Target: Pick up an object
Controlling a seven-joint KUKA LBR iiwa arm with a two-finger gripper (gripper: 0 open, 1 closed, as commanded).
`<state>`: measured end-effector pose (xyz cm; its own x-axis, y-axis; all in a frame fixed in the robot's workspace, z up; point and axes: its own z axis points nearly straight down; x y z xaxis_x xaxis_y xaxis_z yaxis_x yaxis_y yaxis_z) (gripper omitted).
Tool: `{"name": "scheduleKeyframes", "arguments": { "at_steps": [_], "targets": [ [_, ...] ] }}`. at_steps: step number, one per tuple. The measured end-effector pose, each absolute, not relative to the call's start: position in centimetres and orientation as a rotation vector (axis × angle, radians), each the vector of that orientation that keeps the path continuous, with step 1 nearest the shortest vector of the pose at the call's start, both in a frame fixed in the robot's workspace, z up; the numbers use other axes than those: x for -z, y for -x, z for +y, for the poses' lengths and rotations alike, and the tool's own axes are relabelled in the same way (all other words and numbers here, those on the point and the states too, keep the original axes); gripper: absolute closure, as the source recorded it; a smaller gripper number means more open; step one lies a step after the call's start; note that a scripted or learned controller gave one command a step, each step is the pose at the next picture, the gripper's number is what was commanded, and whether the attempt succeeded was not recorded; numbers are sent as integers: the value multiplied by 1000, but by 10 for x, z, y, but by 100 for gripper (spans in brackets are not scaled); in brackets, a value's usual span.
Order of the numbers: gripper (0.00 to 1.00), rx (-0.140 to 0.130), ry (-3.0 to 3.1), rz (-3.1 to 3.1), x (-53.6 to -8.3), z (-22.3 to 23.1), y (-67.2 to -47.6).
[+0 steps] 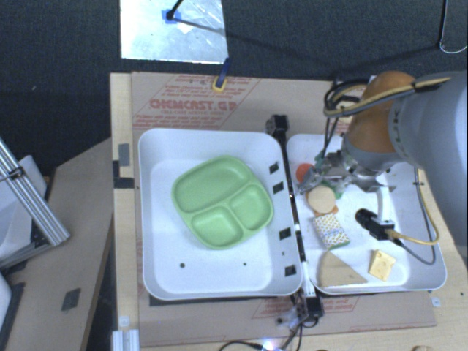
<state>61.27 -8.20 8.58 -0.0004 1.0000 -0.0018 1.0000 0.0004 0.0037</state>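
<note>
Hovering: metal two-finger gripper [324,174] over the right shallow white bin [431,269].
Finger state (apparently blurred) cannot be told; round tan disc [321,199] lies just beside it.

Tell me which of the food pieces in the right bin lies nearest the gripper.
The round beige disc, right under the gripper. The patterned square packet, tan wedge and yellow cheese block lie further toward the front.

Divided plate [222,202] in left bin [157,269] — food pieces in right bin [428,273].
</note>
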Motion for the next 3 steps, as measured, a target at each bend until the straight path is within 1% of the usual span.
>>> {"name": "scheduleKeyframes", "arguments": {
  "at_steps": [1, 2, 3],
  "targets": [
    [100, -9, -2214, 2212, -100, -83, -615],
    [100, -6, -2214, 2222, -144, -85, -620],
    [100, -6, -2213, 2222, -188, -87, -620]
  ]
}}
